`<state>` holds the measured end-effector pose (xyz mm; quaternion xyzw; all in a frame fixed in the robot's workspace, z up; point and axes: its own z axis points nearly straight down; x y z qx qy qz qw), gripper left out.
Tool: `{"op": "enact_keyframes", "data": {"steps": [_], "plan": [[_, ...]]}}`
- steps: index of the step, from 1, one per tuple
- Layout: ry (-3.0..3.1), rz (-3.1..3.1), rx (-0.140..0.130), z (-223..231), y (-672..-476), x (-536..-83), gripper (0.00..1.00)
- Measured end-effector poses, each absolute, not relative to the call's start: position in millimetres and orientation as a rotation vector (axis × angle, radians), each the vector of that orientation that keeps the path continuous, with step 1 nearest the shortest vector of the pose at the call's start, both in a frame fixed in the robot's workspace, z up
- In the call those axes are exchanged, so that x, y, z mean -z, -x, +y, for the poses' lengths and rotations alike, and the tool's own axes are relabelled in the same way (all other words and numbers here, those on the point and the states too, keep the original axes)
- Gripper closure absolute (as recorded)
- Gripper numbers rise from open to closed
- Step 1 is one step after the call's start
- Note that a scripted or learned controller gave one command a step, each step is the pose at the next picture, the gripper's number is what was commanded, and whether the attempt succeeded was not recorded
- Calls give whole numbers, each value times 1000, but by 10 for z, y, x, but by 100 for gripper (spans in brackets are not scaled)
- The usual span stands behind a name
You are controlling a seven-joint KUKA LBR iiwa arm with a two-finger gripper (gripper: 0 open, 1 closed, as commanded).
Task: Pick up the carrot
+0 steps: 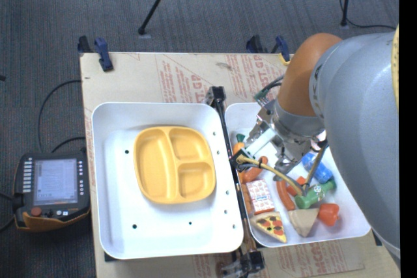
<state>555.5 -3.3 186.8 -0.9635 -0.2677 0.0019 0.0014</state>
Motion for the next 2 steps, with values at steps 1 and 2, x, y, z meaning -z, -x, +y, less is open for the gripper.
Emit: {"op": "enact_keyframes", "data": {"steps": [1, 2], "plan": [[3024, -840, -6, -33, -5555, -1868, 0], [3024, -840, -6, -33, -5555, -1868, 0]]}}
